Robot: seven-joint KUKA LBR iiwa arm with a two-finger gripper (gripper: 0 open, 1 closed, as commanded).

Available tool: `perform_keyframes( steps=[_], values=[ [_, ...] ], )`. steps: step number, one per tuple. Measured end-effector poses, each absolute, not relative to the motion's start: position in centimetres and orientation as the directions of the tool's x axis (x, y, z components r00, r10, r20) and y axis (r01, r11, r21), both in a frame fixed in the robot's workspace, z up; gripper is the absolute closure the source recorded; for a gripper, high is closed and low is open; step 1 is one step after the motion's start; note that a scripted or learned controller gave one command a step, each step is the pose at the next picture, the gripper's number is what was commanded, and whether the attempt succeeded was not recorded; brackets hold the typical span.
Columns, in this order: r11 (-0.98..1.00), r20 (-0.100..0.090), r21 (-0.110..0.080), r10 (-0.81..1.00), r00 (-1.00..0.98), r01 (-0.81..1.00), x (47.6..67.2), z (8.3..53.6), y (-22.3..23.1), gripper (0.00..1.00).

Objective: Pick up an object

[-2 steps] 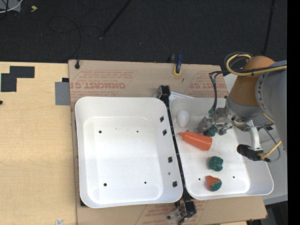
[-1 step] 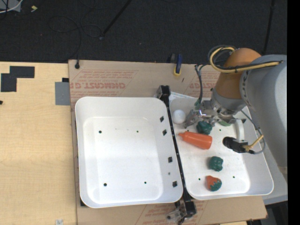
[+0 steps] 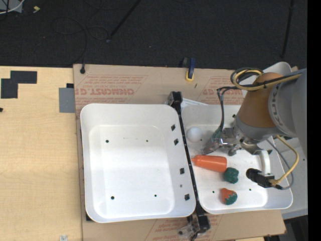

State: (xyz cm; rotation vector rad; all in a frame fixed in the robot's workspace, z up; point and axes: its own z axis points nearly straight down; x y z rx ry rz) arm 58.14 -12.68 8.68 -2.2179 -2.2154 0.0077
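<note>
**Gripper Low in the Right Bin, Above the Carrot**

The gripper [image 3: 220, 140] sits low in the right bin [image 3: 281, 202], just above the orange carrot [image 3: 210, 162], which lies near the divider. Whether the pincer is apart or together cannot be told; nothing shows between its tips. A white ball [image 3: 194, 133] rests close to its left. A green object [image 3: 231, 174] touches the carrot's right end, probably crowding a grasp. A red-and-green strawberry [image 3: 228, 196] lies nearer the front wall.

One fixed overhead camera looks slantwise down on both bins [image 3: 131, 212].
</note>
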Motion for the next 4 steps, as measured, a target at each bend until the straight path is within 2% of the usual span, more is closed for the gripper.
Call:
perform_keyframes(
  steps=[1,2,3,4],
  values=[
    [0.006,0.002,-0.007,1.000,-0.006,1.000,64.4,8.7,-8.9,0.00],
    [0.004,0.001,-0.014,1.000,-0.004,1.000,64.2,9.7,-9.3,1.00],
    [0.009,0.004,0.008,1.000,-0.009,1.000,64.6,19.4,-0.2,1.00],
    [0.004,0.002,-0.005,1.000,-0.004,1.000,62.3,18.7,4.1,1.00]
  ],
)
